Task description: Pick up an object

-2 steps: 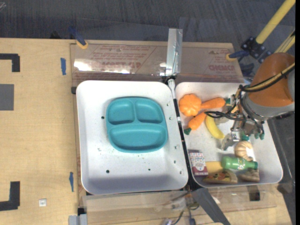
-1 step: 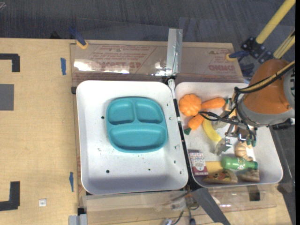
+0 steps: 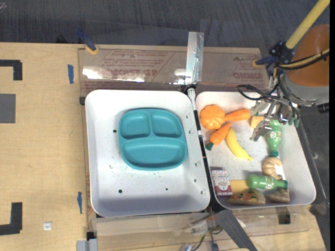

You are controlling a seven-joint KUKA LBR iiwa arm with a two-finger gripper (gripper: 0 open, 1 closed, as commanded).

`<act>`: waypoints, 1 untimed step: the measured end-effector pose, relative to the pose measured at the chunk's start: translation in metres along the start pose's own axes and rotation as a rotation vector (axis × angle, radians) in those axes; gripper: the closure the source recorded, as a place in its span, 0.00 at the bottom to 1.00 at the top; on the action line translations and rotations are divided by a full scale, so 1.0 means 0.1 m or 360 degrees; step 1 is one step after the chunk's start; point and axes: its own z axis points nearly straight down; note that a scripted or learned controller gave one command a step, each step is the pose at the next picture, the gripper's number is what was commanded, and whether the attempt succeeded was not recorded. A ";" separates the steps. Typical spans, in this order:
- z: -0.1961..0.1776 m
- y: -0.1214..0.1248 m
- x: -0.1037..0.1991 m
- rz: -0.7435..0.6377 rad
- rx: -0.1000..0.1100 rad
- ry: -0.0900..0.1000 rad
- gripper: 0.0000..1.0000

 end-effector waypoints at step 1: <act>0.46 -0.47 -0.26 -0.0139 -0.0002 -0.0034 0.00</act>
